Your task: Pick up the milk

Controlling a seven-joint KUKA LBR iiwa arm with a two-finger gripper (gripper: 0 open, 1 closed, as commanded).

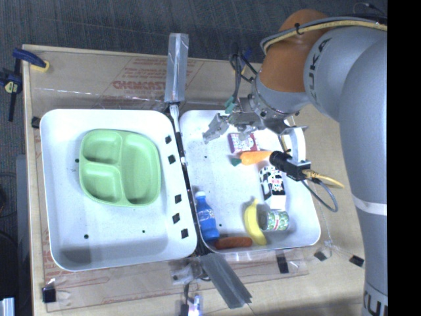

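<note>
The milk (272,183) — a small white carton with black cow-patch markings — is seen lying in the right bin (197,127), in the right-centre of the frame, with its long axis running roughly up and down the picture. It is judged to be untouched. An orange carrot-like piece (255,157) lies just above it, a purple-and-white packet (241,141) above that, and a green-labelled can (277,220) just below it, beside a yellow banana (252,222). A blue bottle (206,217) lies along the bin's left wall, and a reddish sausage-shaped item (233,242) at the lower rim.

The gripper (227,122) is placed in the upper part of the same bin, with the milk lying below it and to its right in the frame — the carrot-like piece and the packet sit between the two. Whether the gripper is open or closed cannot be told from this slanted view, and nothing is seen held by it. A move downward and rightward in the picture is judged to be called for, with the jaws turned across the carton's short side.

Mirrored reddish printing is seen on the tabletop (131,71) near the top of the frame but cannot be read. Grey lettering on the arm's shell at the upper right looks like part of the maker's name. No words can be made out on the carton, the can or the packet

The left bin (59,242) holds a green divided plate (120,168)
</note>
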